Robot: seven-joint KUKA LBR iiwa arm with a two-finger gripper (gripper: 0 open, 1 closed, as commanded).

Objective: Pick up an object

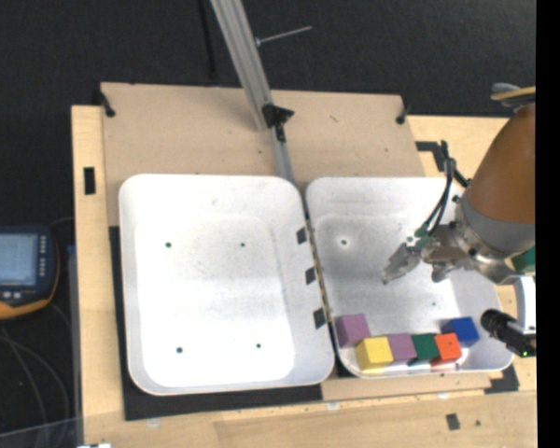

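Hovering over the right bin (373, 203), the end effector (413, 261) blurs; its grip state is unreadable, blocks (401, 346) lying apart.

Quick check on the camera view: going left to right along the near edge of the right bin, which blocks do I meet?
Purple block → yellow block → second purple block → green block → orange block → blue block, all in the right bin.
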